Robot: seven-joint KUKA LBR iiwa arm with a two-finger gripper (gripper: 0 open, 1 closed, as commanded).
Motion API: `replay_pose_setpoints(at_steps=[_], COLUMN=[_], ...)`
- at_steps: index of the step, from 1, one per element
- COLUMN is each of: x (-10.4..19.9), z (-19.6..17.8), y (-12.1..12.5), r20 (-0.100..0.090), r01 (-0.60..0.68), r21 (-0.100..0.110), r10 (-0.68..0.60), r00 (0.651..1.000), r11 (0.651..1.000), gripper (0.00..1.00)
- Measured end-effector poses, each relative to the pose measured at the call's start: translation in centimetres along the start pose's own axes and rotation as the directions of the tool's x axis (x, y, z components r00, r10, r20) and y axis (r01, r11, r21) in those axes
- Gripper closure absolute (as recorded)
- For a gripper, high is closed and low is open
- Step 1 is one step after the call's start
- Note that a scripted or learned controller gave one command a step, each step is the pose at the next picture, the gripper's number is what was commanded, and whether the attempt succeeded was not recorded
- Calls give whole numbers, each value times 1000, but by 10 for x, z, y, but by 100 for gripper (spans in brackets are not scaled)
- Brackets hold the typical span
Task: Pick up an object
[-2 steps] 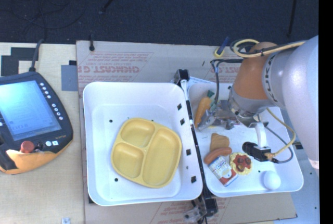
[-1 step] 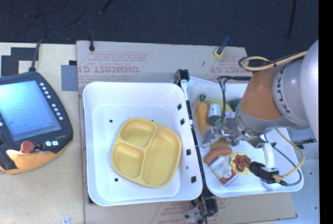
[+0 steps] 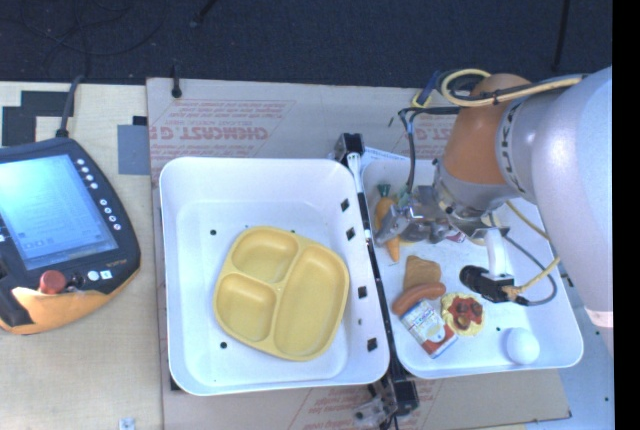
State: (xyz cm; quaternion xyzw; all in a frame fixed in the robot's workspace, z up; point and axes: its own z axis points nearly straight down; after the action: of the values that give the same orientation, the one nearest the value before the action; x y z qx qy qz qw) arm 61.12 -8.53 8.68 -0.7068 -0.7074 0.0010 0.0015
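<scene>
**Reaching into the right bin for a pick**

Hovering low at the upper left of the right bin (image 3: 560, 338), gripper (image 3: 415, 223) just above a small orange item (image 3: 385, 215) beside the divider. Probably the descent before a grasp; nothing seen between the jaws. Impossible to tell whether open or closed, wrist and cables masking them. Next: settling squarely over one piece, then closing and lifting. Nearby: toast slice (image 3: 423, 270), sausage (image 3: 418, 297), white ball (image 3: 521, 346). Yellow divided plate (image 3: 282, 292) in the left bin (image 3: 190, 208).
</scene>
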Motion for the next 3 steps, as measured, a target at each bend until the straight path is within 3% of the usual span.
replay_pose_setpoints(at_steps=[1,2,3], x=[-18,2,-11], z=[-1,0,-1], y=[-82,-28,-69], r20=[-1,0,-1], r01=[-2,-1,-2], r21=[1,-1,0], r10=[2,1,2], r00=[1000,1000,1000], r11=[1000,1000,1000], gripper=[0,0,0])
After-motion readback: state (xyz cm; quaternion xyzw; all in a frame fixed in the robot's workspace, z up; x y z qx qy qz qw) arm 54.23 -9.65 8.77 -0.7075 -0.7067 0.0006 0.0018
